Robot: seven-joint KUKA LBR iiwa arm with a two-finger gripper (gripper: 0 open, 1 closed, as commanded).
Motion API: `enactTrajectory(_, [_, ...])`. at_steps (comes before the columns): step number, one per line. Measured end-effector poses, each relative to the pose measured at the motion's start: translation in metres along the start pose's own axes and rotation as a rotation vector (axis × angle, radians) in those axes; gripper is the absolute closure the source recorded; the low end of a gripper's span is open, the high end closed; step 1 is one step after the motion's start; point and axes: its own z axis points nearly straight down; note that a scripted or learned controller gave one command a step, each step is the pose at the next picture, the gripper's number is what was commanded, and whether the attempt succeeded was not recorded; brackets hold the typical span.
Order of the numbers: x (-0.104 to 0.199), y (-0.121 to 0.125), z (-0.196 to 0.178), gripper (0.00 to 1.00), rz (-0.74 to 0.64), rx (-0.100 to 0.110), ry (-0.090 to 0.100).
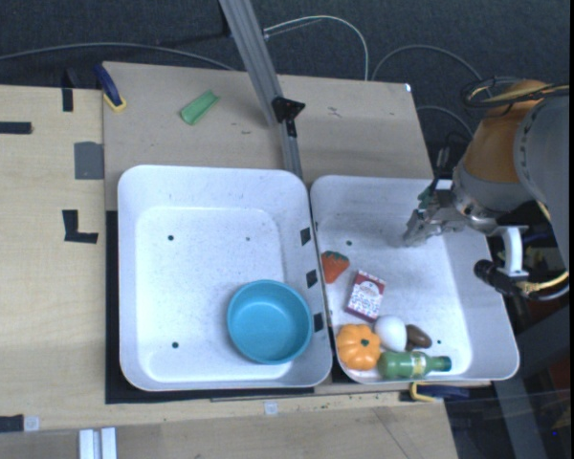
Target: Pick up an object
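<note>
The right bin holds a red strawberry-like toy, a small red and white carton, an orange pumpkin, a white egg, a brown piece and a green bottle. My gripper hangs over the bin's upper right part, well apart from those objects. Nothing shows between its fingers. The orange-banded wrist rises behind it.
A blue bowl sits in the left bin near its front right corner. A grey pole slants across the bench behind the bins. A green block lies on the bench top, with cables at the back.
</note>
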Motion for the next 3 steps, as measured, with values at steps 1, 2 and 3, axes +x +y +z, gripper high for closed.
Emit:
enactTrajectory(1, [0.001,-0.005,-0.044,1.0,0.003,-0.004,0.0])
enactTrajectory(2, [-0.002,-0.005,-0.107,1.0,0.002,-0.008,-0.002])
enactTrajectory(3, [-0.002,-0.004,-0.161,1.0,0.002,-0.008,-0.001])
